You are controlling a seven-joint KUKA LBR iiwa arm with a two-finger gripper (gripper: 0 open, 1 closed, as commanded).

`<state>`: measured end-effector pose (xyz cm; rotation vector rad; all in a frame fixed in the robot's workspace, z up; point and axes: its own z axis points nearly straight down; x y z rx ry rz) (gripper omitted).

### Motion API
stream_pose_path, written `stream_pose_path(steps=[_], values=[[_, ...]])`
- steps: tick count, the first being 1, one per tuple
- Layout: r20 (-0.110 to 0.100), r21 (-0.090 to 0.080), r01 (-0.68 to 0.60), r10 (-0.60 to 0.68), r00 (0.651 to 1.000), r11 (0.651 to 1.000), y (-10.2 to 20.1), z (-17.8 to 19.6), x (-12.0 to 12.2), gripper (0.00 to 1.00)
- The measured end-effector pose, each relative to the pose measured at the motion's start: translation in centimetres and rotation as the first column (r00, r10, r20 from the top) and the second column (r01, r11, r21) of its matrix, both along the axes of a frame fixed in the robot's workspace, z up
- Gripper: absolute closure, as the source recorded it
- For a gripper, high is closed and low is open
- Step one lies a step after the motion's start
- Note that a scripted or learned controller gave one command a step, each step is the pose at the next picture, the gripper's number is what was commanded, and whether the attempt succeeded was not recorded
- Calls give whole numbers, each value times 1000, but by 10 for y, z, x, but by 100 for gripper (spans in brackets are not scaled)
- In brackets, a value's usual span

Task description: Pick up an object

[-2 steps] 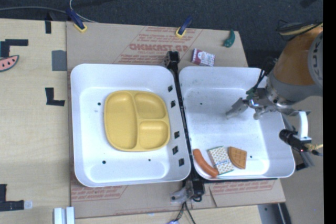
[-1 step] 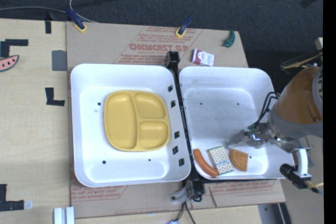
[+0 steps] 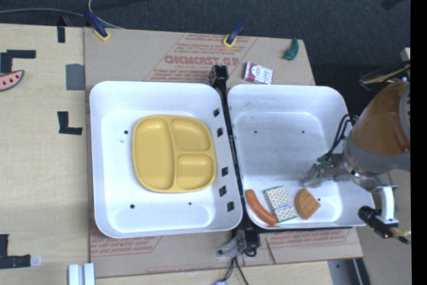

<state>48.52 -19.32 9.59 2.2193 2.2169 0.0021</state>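
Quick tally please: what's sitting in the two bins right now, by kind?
Divided yellow plate, left bin: 1
Hot dog, right bin: 1
Checked packet: 1
Brown cracker: 1
Total: 4

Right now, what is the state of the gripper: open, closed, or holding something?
Gripper: cannot be told; it is low in the right bin, near the cracker.

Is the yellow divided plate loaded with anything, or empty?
Empty. The yellow divided plate lies flat in the left bin, and all three compartments show bare yellow surface.
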Motion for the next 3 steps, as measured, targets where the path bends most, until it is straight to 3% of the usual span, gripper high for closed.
stream_pose_path(steps=[1,2,3], values=[[0,0,0,0,1000,1000,0,0,0,0],[0,1,-1,1,1000,1000,1,9,0,100],[-4,3,-4,4,1000,1000,76,93,8,100]])
